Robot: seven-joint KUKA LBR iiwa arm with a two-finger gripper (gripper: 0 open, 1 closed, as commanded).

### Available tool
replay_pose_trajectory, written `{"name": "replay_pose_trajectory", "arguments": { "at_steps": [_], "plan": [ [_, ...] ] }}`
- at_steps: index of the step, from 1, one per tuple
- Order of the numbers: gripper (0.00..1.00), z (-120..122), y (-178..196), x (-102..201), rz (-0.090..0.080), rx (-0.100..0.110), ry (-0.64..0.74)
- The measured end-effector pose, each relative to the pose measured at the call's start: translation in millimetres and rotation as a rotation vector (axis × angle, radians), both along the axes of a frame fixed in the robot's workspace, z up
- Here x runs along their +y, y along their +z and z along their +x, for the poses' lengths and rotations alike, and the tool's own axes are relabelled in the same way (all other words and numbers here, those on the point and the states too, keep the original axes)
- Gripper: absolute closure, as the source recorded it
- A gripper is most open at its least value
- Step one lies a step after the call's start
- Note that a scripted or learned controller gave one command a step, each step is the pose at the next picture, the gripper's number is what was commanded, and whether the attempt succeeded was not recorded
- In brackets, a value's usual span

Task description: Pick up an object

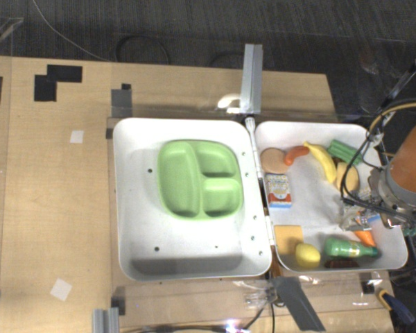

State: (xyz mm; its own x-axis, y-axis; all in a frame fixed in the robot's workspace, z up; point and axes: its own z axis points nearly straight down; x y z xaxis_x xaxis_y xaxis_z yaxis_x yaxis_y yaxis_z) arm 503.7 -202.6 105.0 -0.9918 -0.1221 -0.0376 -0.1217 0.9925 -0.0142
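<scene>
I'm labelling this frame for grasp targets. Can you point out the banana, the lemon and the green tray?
banana (324, 161): camera view, middle of its curved body.
lemon (307, 255): camera view, centre of its yellow skin.
green tray (197, 179): camera view, ridge between its compartments.

Even overhead light, soft shadow inside left bin (135, 186), slight blur overall.
</scene>
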Motion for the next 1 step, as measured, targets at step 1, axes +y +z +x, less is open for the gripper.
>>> {"name": "replay_pose_trajectory", "arguments": {
  "at_steps": [1],
  "plan": [
    [0.0,-5.8,-12.8,-1.7,-0.001,0.017,0.177]
  ]
}}
